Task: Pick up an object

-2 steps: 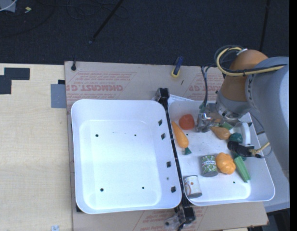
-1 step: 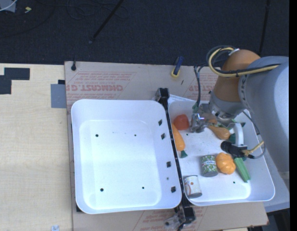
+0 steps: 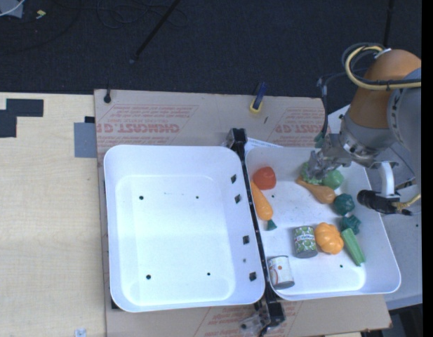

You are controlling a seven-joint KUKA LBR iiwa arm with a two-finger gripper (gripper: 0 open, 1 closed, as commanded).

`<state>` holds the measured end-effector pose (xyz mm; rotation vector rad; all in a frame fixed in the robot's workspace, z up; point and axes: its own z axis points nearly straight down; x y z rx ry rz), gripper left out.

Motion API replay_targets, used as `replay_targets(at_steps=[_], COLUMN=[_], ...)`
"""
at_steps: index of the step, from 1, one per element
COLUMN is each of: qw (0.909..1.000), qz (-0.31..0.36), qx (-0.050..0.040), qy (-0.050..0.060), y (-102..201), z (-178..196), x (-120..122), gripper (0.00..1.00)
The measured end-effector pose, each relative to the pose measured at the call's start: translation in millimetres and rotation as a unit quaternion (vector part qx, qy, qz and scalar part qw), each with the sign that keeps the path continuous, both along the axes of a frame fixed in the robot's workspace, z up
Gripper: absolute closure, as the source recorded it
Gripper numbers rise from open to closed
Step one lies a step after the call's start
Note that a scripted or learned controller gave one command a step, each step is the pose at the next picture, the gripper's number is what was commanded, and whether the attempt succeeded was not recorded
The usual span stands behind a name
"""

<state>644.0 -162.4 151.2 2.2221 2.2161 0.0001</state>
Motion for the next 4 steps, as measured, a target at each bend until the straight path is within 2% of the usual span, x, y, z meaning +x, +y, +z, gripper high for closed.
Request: replay_targets(at_steps=[1,2,3,4], qw=[1.0,1.0,1.0,1.0], qz=[0.003,0.003,0.001,0.0], qx=[-0.0002,-0.0001,0.0005,0.0004], qy=[-0.007,-0.003,0.0,0.003], y=[34,27,16,-40], z=[273,349,389,386], x=[-26,1,0,0], gripper=[1.0,1.0,1.0,1.0])
